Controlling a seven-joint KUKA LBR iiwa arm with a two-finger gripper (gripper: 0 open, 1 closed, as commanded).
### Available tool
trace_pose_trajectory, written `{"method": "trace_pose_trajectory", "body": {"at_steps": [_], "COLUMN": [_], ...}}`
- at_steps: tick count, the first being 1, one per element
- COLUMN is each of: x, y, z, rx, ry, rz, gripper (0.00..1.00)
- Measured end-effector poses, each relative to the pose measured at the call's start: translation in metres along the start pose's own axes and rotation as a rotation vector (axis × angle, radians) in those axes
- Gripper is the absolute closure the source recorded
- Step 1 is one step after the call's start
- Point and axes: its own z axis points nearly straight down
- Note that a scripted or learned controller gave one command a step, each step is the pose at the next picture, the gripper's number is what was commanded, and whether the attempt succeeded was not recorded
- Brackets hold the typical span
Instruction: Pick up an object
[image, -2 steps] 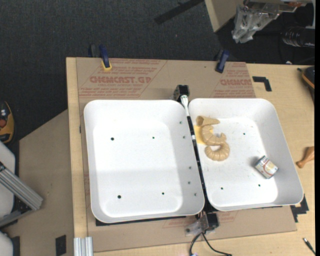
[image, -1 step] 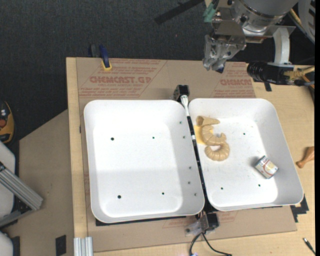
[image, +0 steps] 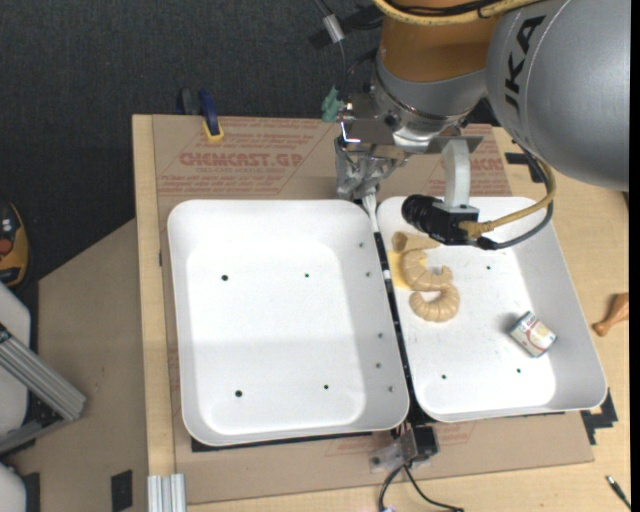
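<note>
The right bin (image: 560, 300) holds a tan curled pastry-like object (image: 430, 292) near its left wall. A small tan piece (image: 400, 241) lies just behind it, and a small silver and white object (image: 532, 334) rests toward the right. My gripper (image: 360, 185) hangs under the grey and orange arm at the back edge, over the seam between the two bins. It is behind and left of the tan object and apart from it. Nothing shows in the gripper.
The left bin (image: 200, 300) sits beside the right one on a cardboard sheet (image: 250, 155). A black fitting with a cable (image: 440, 220) hangs from the arm over the right bin's back left. A blue and yellow clamp (image: 208, 115) stands at the cardboard's back edge.
</note>
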Motion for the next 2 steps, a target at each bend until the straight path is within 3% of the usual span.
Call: {"method": "trace_pose_trajectory", "body": {"at_steps": [1,2], "x": [0.008,0.106], "y": [-0.031,-0.053], "z": [0.02,0.102], "rx": [-0.006,0.0], "ry": [-0.001,0.0], "rz": [0.005,-0.003], "gripper": [1.0,1.0]}}
